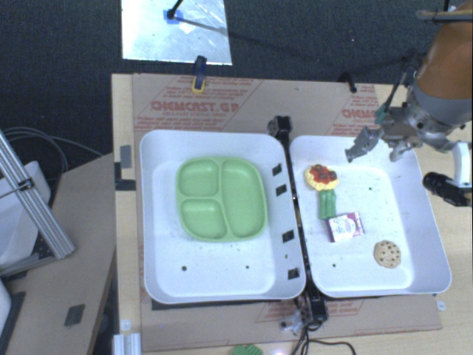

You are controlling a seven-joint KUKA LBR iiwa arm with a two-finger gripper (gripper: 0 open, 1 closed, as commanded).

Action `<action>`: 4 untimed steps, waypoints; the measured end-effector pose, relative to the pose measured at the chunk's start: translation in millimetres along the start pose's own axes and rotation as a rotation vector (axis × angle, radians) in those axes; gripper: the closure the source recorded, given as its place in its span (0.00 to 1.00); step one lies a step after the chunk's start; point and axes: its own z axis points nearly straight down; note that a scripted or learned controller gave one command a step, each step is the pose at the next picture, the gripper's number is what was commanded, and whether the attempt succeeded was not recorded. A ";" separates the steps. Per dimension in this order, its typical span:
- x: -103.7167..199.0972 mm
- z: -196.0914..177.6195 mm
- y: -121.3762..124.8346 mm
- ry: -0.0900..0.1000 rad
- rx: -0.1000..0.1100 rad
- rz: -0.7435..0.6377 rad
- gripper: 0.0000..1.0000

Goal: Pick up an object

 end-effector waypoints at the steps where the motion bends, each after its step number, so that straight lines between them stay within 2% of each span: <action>1: -12.3 92.5 -11.9 0.001 0.008 0.003 0.00; 2: -8.0 192.5 -16.6 0.001 0.005 0.002 0.00; 3: -8.8 176.5 -14.4 0.000 -0.002 0.002 1.00; 4: 77.3 81.7 -20.1 0.002 -0.006 -0.008 1.00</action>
